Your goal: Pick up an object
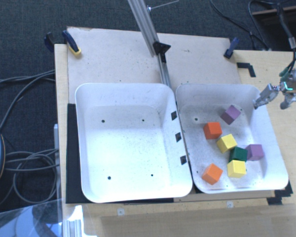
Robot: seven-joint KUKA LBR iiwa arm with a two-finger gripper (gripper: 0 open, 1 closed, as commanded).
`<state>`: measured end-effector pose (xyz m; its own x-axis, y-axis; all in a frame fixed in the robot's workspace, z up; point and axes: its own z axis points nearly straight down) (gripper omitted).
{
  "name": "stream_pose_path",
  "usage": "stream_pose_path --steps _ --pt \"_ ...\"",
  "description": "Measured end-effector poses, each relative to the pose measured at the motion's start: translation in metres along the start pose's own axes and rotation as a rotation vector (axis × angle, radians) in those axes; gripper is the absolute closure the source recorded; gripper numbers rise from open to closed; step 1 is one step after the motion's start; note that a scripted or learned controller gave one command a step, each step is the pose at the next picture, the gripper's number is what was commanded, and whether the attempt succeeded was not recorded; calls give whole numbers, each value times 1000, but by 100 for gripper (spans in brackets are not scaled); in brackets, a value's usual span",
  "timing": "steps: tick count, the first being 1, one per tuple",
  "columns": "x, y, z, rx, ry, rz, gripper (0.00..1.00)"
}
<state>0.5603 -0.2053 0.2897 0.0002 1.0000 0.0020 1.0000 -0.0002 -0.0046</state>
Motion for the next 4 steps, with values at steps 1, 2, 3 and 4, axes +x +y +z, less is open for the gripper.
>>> stream_pose_path --steps 1,2,3,4 --pt "0 1 -3 -4 -1 -1 0" --pt "10 -2 47 0 0 -1 0" --pt "4 4 106 2 0 0 0" --pt "11 9 165 2 1 -2 0"
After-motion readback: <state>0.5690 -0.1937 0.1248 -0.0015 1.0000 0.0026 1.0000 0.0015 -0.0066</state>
